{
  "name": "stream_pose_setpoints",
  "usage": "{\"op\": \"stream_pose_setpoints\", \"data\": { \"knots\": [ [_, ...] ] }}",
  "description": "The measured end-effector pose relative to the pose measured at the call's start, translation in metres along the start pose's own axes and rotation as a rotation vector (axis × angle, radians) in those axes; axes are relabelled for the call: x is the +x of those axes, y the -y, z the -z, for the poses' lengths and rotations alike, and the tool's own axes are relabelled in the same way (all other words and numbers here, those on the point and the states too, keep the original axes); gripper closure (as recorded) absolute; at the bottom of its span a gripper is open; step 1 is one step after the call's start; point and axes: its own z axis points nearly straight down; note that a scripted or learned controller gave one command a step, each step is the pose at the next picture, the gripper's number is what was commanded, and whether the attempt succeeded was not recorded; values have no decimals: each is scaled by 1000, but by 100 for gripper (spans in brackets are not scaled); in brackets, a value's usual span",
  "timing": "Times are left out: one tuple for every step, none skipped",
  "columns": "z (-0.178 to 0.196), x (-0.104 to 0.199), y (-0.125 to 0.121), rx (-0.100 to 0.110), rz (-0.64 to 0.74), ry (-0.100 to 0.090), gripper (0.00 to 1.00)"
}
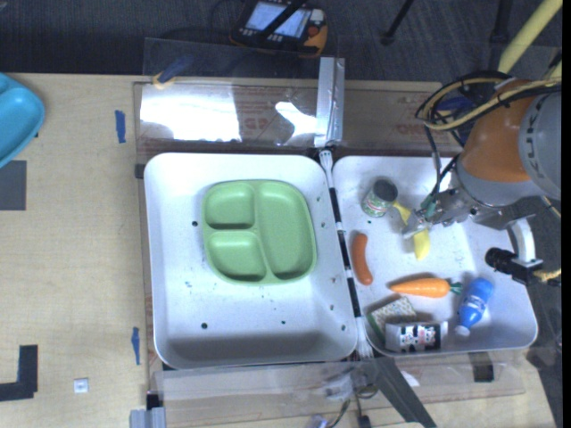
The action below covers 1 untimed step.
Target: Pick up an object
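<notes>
Banana (419,242) in right bin (513,328) just under gripper (426,214), beside can (379,198), not lifted yet; finger state impossible to tell; pick pending.

Pincer (421,224) fingers blurred, state unclear

The grey arm (513,150) (orange-banded above the wrist) reaches leftward, gripper (426,217) lowered.

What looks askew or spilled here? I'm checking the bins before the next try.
Nothing spilled. The bottle and can lie on their sides in the right bin, among loose toys; the green tray sits flat in the left bin.
</notes>
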Motion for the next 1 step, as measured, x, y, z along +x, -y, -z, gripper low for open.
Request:
{"op": "stream_pose_setpoints", "data": {
  "knots": [
    [8,5,-19,9,-147,-3,100]
  ]
}}
